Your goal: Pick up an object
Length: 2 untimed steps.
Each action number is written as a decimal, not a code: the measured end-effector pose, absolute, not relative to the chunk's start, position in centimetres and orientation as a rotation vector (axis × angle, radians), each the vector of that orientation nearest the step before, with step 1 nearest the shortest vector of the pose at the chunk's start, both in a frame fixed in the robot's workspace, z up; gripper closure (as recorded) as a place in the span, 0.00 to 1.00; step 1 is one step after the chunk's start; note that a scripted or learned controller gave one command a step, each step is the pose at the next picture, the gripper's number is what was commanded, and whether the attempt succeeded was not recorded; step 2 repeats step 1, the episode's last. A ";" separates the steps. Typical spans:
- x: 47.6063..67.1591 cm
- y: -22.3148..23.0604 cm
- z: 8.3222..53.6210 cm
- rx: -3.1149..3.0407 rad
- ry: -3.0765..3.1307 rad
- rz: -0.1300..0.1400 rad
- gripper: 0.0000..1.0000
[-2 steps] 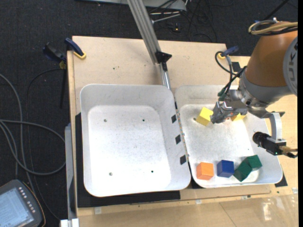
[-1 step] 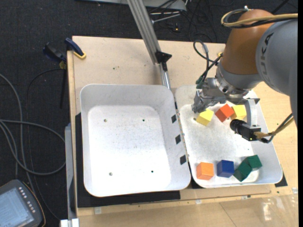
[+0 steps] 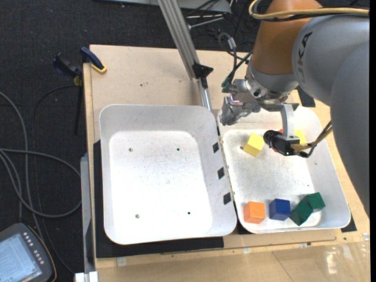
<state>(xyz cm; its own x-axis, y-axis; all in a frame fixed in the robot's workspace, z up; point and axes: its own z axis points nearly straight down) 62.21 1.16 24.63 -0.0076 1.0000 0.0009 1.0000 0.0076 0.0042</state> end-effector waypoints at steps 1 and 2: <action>64.8 5.8 22.9 2.213 2.228 0.003 1.00; 64.8 5.8 22.9 2.213 2.228 0.003 1.00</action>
